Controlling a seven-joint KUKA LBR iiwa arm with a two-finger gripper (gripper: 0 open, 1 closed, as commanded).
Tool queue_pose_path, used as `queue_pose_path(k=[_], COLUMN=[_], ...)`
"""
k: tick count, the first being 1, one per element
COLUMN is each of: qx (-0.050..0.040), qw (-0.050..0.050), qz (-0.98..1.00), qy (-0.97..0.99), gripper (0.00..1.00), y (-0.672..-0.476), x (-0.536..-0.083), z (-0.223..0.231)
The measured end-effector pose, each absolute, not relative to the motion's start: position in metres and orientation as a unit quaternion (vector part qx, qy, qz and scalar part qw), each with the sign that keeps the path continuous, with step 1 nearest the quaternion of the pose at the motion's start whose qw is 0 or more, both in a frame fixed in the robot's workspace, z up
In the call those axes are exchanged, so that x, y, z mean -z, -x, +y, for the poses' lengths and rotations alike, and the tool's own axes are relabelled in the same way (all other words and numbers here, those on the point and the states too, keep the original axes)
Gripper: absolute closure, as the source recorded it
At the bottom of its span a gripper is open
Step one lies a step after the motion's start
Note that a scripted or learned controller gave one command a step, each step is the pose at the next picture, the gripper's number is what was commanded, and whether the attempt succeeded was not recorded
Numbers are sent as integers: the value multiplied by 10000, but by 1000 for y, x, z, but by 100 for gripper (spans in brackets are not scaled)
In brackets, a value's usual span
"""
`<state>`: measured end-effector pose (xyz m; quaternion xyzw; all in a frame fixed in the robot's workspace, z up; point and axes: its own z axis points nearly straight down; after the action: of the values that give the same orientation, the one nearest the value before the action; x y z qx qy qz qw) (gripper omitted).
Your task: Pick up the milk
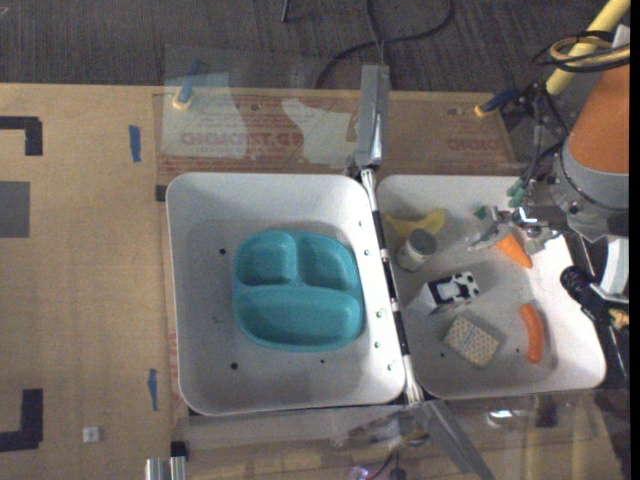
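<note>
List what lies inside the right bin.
The right bin holds a black-and-white milk carton, a yellow piece, a small can, a cracker-like square and two orange pieces. The gripper covers part of its upper area.

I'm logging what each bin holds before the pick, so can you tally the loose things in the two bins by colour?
Teal: 1, divided plate
Yellow: 1, banana
Orange: 2, carrot, sausage-shaped piece
Black-and-white: 1, milk carton
Grey: 1, can
Tan: 1, cracker-like square
Total: 7
</note>
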<state>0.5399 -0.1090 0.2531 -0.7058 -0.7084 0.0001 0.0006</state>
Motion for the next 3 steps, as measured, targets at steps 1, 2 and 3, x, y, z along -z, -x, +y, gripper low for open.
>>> queue_pose_path(k=[1,2,3], qx=[5,131,213], qw=[-3,-112,-292], qz=[-7174,-7266,-7597], qy=[6966,6868,6493], gripper=[0,0,0], y=[-538,-541,-532], x=[-139,-114,-112], z=[-93,-98,-97])
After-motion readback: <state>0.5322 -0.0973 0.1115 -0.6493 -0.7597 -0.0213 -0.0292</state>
